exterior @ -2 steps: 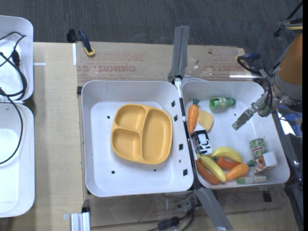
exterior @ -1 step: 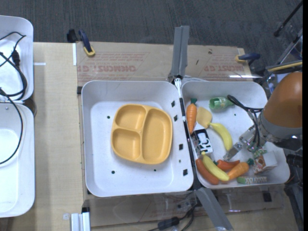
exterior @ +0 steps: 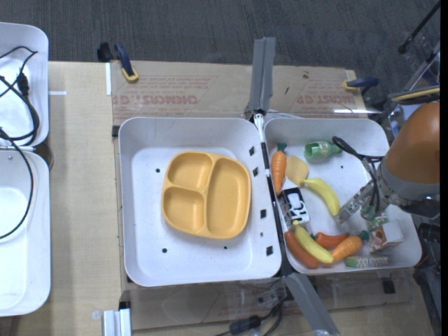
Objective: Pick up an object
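Note:
The right bin [exterior: 399, 257] holds several toy foods: an orange carrot [exterior: 278, 170], a green bottle [exterior: 322, 150], a yellow banana [exterior: 324, 194], a second banana [exterior: 313, 243], an orange carrot [exterior: 341, 247] and a small carton [exterior: 383, 234]. My gripper [exterior: 358, 204] is low over the right side of this bin, just right of the upper banana and above the carton. Nothing visibly hangs from it. The orange band of the arm [exterior: 420, 145] covers the bin's right rim.
The left bin [exterior: 140, 257] holds a yellow divided plate [exterior: 207, 194]. A black-and-white box [exterior: 295, 206], a pale yellow piece [exterior: 297, 169], a red-orange piece [exterior: 299, 252] and a black-handled utensil [exterior: 353, 152] also lie in the right bin. A grey divider bar [exterior: 262, 75] stands behind the bins.

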`<state>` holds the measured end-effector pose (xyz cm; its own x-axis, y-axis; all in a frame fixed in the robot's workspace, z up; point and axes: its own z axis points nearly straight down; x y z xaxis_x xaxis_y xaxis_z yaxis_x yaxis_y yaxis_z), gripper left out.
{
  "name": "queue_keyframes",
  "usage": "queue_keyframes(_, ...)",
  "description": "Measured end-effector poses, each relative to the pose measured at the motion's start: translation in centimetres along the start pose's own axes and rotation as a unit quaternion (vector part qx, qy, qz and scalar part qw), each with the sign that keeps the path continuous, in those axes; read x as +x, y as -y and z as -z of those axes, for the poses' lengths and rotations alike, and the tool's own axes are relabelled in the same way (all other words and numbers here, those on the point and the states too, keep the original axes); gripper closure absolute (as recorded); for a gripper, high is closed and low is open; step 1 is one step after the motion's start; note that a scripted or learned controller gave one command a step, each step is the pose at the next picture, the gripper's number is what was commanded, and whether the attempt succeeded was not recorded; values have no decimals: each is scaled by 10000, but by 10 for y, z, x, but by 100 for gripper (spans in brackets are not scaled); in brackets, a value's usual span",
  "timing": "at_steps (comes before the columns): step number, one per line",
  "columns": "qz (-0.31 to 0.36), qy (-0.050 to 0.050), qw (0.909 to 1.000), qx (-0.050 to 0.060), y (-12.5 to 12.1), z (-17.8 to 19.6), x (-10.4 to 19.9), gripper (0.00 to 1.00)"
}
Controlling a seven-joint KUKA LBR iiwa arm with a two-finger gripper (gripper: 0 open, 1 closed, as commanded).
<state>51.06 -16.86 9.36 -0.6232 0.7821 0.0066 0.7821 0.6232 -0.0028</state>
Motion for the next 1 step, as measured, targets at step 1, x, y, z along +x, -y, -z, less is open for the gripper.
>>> queue_keyframes(1, 2, 0, 10000, 0, 0, 0, 0, 0)
